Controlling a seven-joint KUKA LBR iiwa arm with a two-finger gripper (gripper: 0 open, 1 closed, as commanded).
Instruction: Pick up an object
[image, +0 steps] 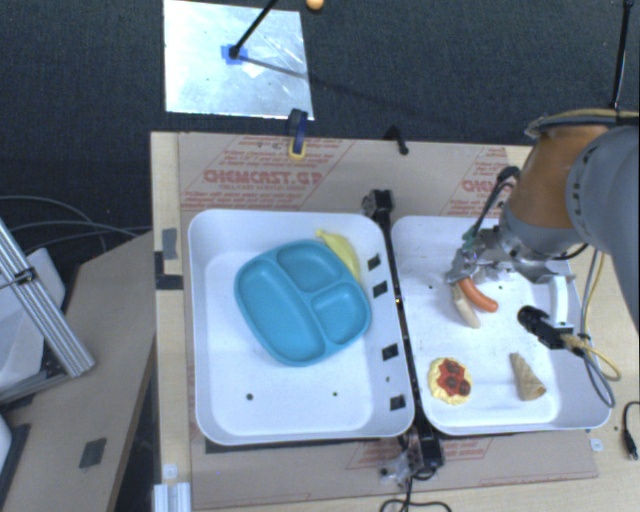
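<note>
1. Two shallow white plastic bins side by side on a brown cardboard-covered bench: left bin (215, 330), right bin (580, 400).
2. Grey arm with orange band (560, 190) reaching in from the 3 o'clock side, wrist bent down over the upper middle of the right bin.
3. Metal two-finger gripper (466, 274) low over the right bin, at about 11 o'clock from that bin's centre, right at the upper end of the toy hot dog.
4. Spread of the gripper tips impossible to judge from this slanted angle; no object clearly seen between them.
5. Toy hot dog, a pale bun with a red-orange sausage (472, 300), lying on the right bin's floor just below the gripper, long axis running from 11 o'clock to 5 o'clock. Touching the gripper or just apart: cannot tell.
6. Small round toy pizza, yellow rim with red topping (450, 380), at 6 o'clock from the hot dog, near the right bin's lower left corner.
7. Tan waffle-textured toy cone (528, 376), at 3 o'clock from the pizza, lying flat and well apart from it.
8. Black cable fitting (540, 326) hanging off the arm, between hot dog and cone.
9. Light blue plastic divided tray with three compartments (300, 300) in the middle of the left bin, turned at a slant.
10. Yellow toy banana (342, 250) at 1 o'clock from the tray, partly tucked behind its rim.
</note>
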